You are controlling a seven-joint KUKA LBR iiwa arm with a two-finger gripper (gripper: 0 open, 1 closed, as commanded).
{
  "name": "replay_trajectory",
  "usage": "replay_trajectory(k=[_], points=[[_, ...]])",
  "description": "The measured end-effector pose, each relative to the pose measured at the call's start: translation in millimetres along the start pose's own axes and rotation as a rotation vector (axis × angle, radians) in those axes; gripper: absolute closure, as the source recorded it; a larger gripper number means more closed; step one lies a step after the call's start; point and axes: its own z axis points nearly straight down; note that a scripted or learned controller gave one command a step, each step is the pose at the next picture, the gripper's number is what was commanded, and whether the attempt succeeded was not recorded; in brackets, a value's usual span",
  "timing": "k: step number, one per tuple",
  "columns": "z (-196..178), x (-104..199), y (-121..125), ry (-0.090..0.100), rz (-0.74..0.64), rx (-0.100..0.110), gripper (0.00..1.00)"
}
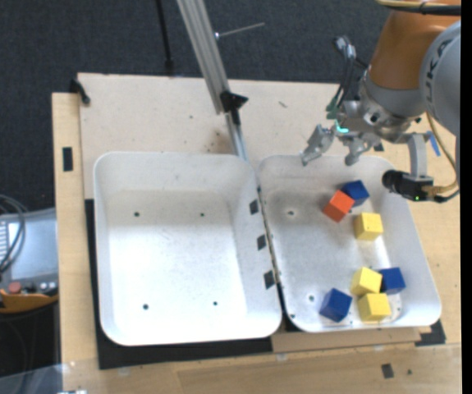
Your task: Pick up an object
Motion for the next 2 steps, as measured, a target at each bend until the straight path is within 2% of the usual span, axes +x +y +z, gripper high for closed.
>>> replay_trajectory(k=[1, 2], points=[[-3, 0, 1, -0.002, -0.001, -0.004, 0.0], [40, 2, -1, -0.003, 0.001, 0.0, 0.0]])
